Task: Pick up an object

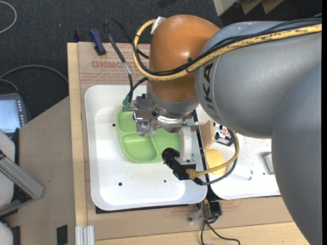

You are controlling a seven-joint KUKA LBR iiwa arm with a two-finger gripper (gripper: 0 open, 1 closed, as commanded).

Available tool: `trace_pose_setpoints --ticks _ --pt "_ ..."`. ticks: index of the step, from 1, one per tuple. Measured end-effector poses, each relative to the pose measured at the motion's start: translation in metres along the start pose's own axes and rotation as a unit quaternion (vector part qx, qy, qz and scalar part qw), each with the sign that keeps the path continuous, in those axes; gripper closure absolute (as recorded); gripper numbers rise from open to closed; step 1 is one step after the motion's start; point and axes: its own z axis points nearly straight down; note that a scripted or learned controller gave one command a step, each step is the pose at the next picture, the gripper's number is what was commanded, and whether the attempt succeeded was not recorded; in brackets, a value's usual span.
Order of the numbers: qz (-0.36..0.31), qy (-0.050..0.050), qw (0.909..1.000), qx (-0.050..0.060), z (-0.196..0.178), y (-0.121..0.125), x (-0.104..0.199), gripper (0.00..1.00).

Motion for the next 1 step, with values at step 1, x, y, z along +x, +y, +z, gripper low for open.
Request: trace_pose_setpoints --ticks 1 --pt "0.003 0.003 0.9999 -0.011 -0.1688 0.0132 0.0167 1.00"
